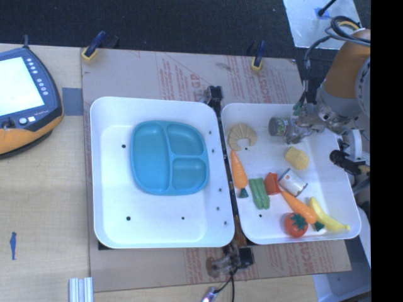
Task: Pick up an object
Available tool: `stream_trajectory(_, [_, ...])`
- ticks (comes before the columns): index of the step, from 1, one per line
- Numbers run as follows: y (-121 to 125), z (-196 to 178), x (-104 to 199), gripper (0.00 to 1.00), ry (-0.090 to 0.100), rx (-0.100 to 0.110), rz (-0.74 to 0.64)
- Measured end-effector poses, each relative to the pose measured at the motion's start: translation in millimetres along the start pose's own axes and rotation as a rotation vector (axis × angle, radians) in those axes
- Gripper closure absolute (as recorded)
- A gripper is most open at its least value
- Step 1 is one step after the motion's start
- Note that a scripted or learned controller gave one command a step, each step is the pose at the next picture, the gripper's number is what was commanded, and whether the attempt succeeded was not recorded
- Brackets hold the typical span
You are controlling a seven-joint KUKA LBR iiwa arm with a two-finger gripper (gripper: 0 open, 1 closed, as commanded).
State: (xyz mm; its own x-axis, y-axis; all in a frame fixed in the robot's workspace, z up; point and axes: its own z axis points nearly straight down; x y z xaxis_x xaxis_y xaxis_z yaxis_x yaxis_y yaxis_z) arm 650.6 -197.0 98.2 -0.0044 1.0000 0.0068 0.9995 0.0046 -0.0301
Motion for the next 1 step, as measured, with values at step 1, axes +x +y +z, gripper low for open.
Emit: stream_trajectory(1, [0.0,0.0,0.1,0.00,0.000,0.000,0.000])
